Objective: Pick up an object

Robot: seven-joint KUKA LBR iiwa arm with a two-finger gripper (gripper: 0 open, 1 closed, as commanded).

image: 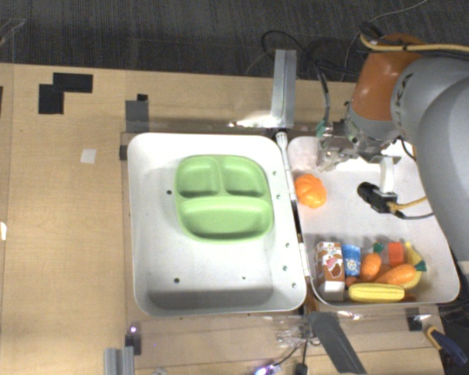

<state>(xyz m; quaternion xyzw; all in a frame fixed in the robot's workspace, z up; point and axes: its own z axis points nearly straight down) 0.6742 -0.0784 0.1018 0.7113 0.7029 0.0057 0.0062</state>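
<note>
**No Grab Yet: Orange Toy Lies Free Beside the Gripper**

Here is the orange toy, lying on the floor of the right bin. It sits tight against that bin's left wall, all on its own. It is a stubby, rounded lump, so the axis is a close call. It seems to run slantwise, from a paler end toward the far-left corner to a fuller end nearer the camera, though at this size I would not swear to it.

Nothing touches the toy. The gripper hovers just beyond it, toward the bin's far edge and slightly right, near but apart. Whether it is spread or closed, I cannot tell from this angle.

My read on the score: nothing is lifted and nothing is held. The gripper is close, and that is all. The whole business end is left: line up over the toy, drop, close on it and raise it clear. A grip across the short way looks the better bet on a shape this round.

Further out, a cluster of small toys crowds the near edge of the same bin. A yellow toy lies crosswise at the front, well apart from the orange one. Next door, the left bin holds a green divided plate lying flat. Both bins rest on the pale table.
</note>
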